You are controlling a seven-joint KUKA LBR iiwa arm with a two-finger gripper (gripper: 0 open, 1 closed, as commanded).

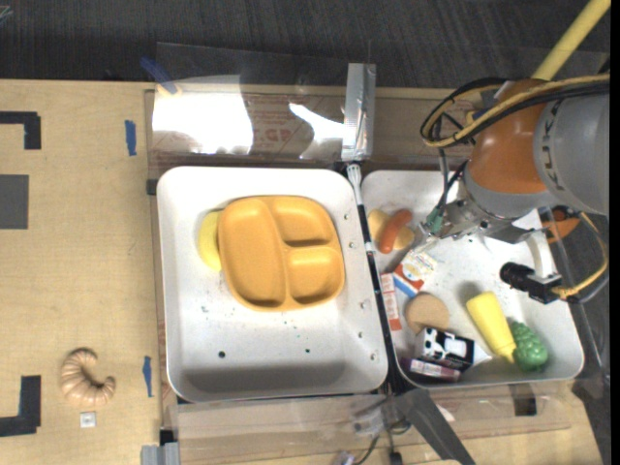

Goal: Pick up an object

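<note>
A grey robot arm (572, 153) with an orange band (506, 158) reaches in from the right, and its gripper (433, 226) hangs over the rear left part of the right bin (572, 361). Whether the gripper is open or closed cannot be made out, and nothing is seen in its grasp. It sits just beside an orange-and-yellow fruit (392, 229) at the bin's back left corner, with a small white-and-red packet (418, 268) just in front of it.

The other loose things lie further forward in the same bin. A red-and-white wrapper (389, 299) rests along the left wall and a tan round piece (427, 310) sits near the middle. A black-and-white box (447, 346) lies at the front, touching a dark stick (430, 367). To the right, a yellow cone (491, 325) lies tilted, touching a bumpy green ball (529, 347).

The left bin (184, 356) holds an orange divided tray (281, 252), with a yellow piece (207, 238) peeping out at its left edge.

Both white bins sit side by side on a pale wooden bench (68, 260) marked with black squares (19, 129) and strips of blue tape (131, 137). A tan curled thing (87, 376) lies alone on the bench, well to the left of the bins. A clear plastic sheet (242, 124) and a metal strip (358, 109) stand behind them. Beyond is dark carpet (291, 8), and a yellow pole (581, 22) crosses the top right corner.
</note>
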